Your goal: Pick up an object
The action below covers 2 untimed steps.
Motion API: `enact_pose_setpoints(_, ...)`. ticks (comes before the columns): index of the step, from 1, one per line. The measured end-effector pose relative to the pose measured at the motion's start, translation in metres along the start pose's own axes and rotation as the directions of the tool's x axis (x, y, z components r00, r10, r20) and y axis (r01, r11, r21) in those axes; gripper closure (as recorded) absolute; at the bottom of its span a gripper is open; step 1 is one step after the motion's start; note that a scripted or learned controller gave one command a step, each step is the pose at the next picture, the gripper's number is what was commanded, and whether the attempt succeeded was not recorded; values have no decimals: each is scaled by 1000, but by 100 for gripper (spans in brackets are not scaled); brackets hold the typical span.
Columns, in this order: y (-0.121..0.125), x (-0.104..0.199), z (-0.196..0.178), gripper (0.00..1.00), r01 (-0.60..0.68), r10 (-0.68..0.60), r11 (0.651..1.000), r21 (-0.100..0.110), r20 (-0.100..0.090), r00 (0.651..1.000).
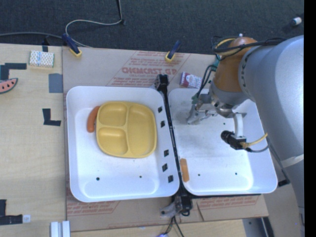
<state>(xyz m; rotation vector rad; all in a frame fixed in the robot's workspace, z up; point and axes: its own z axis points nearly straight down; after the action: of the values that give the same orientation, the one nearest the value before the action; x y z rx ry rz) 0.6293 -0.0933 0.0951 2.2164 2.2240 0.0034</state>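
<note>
Seemingly holding nothing, the claw (193, 118) hangs with its fingers a little apart over the upper right bin (256, 179), while the nearest object, a small orange piece (184, 170), lies below-left, lengthwise along the divider.

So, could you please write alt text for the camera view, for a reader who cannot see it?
The arm's hand hangs over the right bin, holding nothing visible. The left bin holds a yellow tray with an orange sausage beside it.
</note>
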Motion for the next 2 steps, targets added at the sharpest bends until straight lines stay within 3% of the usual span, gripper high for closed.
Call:
enact_pose_setpoints(1,-78,73,-89,100,0,0,1000,3,-1,1000)
enact_pose_setpoints(2,-64,-3,-11,100,-5,5,1000,8,2,1000)
